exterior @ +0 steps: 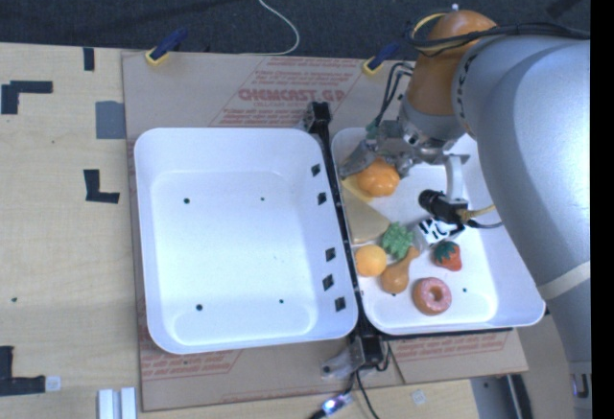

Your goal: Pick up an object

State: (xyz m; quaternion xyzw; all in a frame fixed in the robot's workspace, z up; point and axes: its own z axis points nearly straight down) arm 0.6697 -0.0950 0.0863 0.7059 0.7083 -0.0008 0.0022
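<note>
Desk (58,244) carries one cardboard sheet (278,91) with two white bins on it. One grey arm (537,139) fills the right of frame. Left bin (230,235): bare floor. Right bin (518,307), lower right of centre, holds six small items: one orange fruit (377,179), one yellow lemon (370,261), one green leafy piece (396,239), one pear (396,275), one strawberry (447,255), one doughnut (432,295). Gripper (384,155) sits just above the orange fruit; cannot tell whether its fingers are spread or pressed together.
</note>
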